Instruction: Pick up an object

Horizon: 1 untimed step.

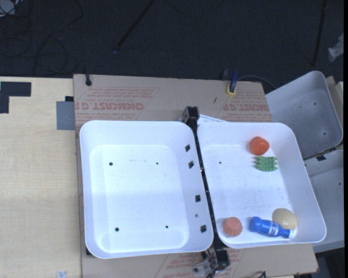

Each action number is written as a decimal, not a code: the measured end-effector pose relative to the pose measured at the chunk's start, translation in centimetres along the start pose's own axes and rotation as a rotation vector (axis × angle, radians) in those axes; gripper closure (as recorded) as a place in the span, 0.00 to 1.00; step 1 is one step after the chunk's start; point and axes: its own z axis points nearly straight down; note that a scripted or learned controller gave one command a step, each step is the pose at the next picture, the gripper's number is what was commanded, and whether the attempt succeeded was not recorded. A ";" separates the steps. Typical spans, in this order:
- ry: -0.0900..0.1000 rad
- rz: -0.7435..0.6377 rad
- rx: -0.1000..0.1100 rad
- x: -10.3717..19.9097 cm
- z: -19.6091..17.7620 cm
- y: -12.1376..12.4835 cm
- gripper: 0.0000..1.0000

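Observation:
The right bin (pixel 243 190) holds several small objects. Near its far right wall lies an orange-red ball (pixel 258 145), with a green ridged piece (pixel 265 164) just in front of it. Along the near wall sit a salmon-pink round object (pixel 232 226), a blue bottle (pixel 268 227) lying on its side, and a beige egg-shaped object (pixel 285 218) touching the bottle's right end.
The left bin (pixel 133 184) stands beside the right one, joined by a dark clip strip (pixel 198 178). Both rest on a cardboard sheet (pixel 133 97). A grey metal plate (pixel 304 106) lies at the far right, and a yellow-blue clamp (pixel 232 86) stands behind the bins.

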 end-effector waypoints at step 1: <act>0.000 0.000 0.000 0.0 0.0 0.0 0.00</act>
